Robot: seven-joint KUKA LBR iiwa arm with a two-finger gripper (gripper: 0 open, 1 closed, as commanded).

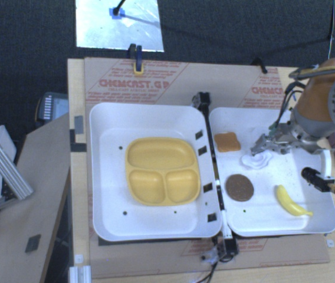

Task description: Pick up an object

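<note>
Toast (227, 141), a brown disc (239, 187) and a banana (291, 201) lie in the right bin (327, 217) — the arm (327, 102) slants in from the right, its gripper (260, 149) low over a white object (258, 160), grip state unclear.

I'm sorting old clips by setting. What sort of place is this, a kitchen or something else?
Probably a robotics lab bench, not a kitchen: the arm's gripper works over two white bins clamped on a board, with toy-like food, a banana and a yellow divided tray.
</note>
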